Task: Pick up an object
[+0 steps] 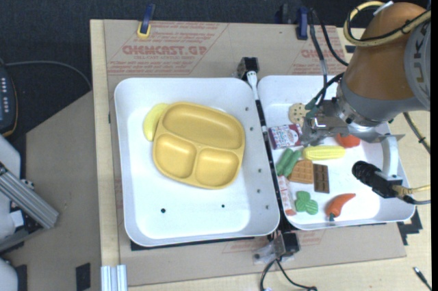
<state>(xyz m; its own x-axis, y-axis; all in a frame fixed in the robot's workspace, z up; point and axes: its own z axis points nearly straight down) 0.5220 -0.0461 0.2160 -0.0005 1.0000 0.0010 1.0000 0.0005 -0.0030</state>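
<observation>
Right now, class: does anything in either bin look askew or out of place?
Little stands out. The yellow divided tray sits at a slant in the left bin, partly covering a yellow thing at its upper left edge. In the right bin, the toy foods lie jumbled, some overlapping, near the hand. Nothing looks spilled or damaged.

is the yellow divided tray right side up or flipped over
Right side up: the yellow tray in the left bin shows three hollow compartments facing up.

Arm (383, 57) reaches in from the right, orange band up top, gripper (316, 127) pointing down low.
</observation>
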